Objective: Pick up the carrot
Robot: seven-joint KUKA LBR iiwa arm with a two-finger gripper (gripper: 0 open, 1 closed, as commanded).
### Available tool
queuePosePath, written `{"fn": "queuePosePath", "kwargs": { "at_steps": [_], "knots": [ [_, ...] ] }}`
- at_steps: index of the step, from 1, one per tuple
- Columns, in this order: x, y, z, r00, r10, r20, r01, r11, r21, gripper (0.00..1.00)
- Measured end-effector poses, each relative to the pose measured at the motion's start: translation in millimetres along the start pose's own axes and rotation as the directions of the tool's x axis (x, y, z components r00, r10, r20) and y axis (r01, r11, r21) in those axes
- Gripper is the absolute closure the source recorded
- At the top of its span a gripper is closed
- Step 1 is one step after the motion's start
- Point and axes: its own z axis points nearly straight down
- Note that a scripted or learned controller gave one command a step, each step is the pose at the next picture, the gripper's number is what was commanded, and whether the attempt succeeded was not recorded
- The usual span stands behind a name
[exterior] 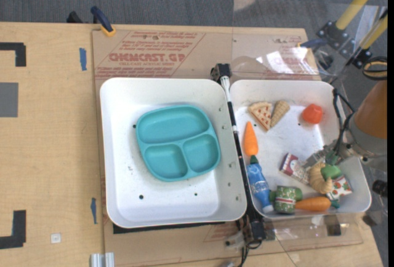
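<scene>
The right bin (363, 192) serves as the landmark here. Against its left wall, about halfway along, lies a carrot (250, 139), orange with a green tip, pointing up the view. A second carrot (313, 203) lies flat along the bin's near wall, stalk end to the right. The gripper (325, 158) sits low inside the bin, near its right wall, well apart from the first carrot and just above the second one (its grip is impossible to judge, since toys crowd around the tip). Clustered under and beside it are a tan toy (317, 177), a green piece (331, 171) and a small red-and-white packet (340, 187). A red-and-white carton (292, 166) lies toward the bin's middle. A blue bottle (259, 185) lies along the left wall, below the first carrot, and a green can (284, 198) lies beside it. Toward the far wall lie a pizza slice (261, 114), a cone (280, 111) and an orange ball (313, 114). Left of the bin, touching it, is the other bin (117, 155), holding a teal divided plate (178, 142).
</scene>
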Motion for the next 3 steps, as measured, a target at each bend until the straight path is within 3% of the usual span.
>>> {"fn": "queuePosePath", "kwargs": {
  "at_steps": [1,2,3],
  "knots": [
    [36.4,38.3,-51.2,0.978,0.207,0.005,-0.207,0.978,0.027,1.0],
    [95.1,100.6,-73.9,0.976,0.218,0.002,-0.218,0.976,0.027,1.0],
    [175.5,175.6,-70.8,0.994,0.105,-0.002,-0.105,0.994,0.029,1.0]
  ]
}}
